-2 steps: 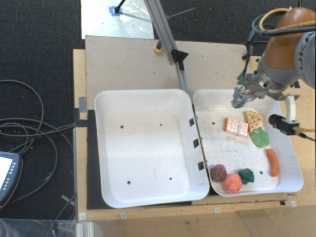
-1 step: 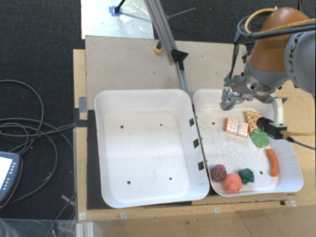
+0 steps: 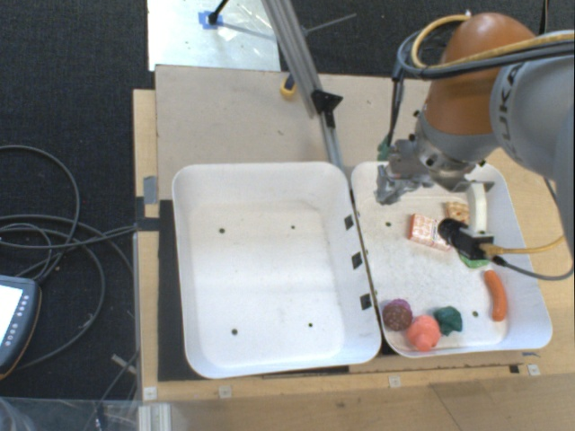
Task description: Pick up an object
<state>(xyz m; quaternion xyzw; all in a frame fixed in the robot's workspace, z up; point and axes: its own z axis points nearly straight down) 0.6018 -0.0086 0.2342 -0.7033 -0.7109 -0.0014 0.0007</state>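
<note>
— Well, where is the gripper?
— Your gripper (image 3: 393, 187) hangs over the far left corner of the right bin (image 3: 395, 272), close to the wall that meets the left bin (image 3: 260, 268). The grey arm (image 3: 530, 106) reaches in from the view's right, with its orange band (image 3: 472, 61) above the wrist.
— Spread or pressed together?
— You cannot tell from this slant, and neither can I. The wrist covers it from above.
— And the things to pick?
— You will find all of them in the right bin. Nearest your gripper is a pink and white block (image 3: 422, 230), toward the near side and apart from it. Right of the block you see a small tan piece (image 3: 456, 212). A green thing (image 3: 472, 260) lies near the right wall, partly hidden. Nearer to you lies an orange sausage shape (image 3: 495, 296), lengthwise along that wall. At the near edge you have three together: a dark purple ball (image 3: 397, 313), a salmon-pink ball (image 3: 424, 332) touching it or very nearly, and a teal lump (image 3: 448, 319) just beside the pink one.
— Anything outside the bins?
— A grey pole (image 3: 296, 39) slants across the bench (image 3: 234, 115) behind the bins, and cables (image 3: 54, 241) lie on the dark floor at the view's left.
</note>
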